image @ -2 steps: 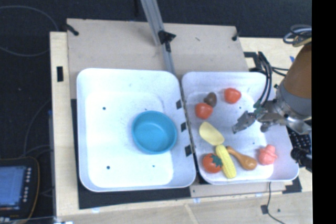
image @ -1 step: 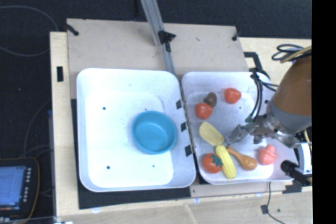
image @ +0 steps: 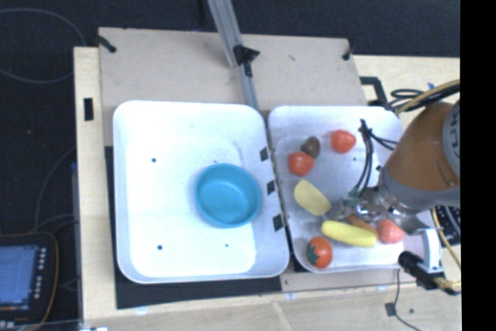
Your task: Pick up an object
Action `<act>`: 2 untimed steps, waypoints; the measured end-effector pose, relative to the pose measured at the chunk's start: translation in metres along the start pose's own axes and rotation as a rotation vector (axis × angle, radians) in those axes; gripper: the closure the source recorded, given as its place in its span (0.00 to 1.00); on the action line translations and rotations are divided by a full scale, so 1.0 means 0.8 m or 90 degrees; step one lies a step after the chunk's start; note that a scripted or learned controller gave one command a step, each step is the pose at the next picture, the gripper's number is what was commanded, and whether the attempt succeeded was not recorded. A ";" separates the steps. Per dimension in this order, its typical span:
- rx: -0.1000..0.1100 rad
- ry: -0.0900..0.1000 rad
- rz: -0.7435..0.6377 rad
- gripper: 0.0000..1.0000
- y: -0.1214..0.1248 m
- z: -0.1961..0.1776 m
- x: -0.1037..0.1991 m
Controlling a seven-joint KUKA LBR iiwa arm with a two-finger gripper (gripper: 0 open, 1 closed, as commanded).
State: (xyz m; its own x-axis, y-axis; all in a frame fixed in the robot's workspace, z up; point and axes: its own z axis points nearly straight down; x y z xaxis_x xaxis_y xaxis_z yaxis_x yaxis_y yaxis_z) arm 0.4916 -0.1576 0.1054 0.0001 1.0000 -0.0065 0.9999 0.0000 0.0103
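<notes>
The right bin (image: 333, 118) holds several small toy foods. A yellow lemon-like piece (image: 311, 198) lies mid-bin and a yellow banana (image: 349, 233) lies near the front. Two red tomatoes (image: 342, 141) (image: 301, 163) and a brown item (image: 311, 145) sit toward the back. A red-and-green fruit (image: 318, 251) rests at the front edge, and a pink-red piece (image: 390, 230) lies under the arm. My gripper (image: 358, 211) is low in the right bin, just above the banana and right of the lemon-like piece.
A blue bowl (image: 227, 194) sits in the left bin (image: 155, 136). A grey metal pole (image: 221, 12) slants down from the top to the bins' back edge. Cables (image: 403, 98) run at the right, behind the arm.
</notes>
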 end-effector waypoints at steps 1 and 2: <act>0.005 0.005 0.006 0.00 0.001 0.006 0.000; 0.000 0.003 0.013 1.00 0.004 -0.010 -0.002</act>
State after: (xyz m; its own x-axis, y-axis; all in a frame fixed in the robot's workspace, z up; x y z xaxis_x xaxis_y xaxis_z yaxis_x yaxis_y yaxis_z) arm 0.4949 -0.1595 0.1134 0.0209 0.9998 -0.0017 0.9997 -0.0209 0.0108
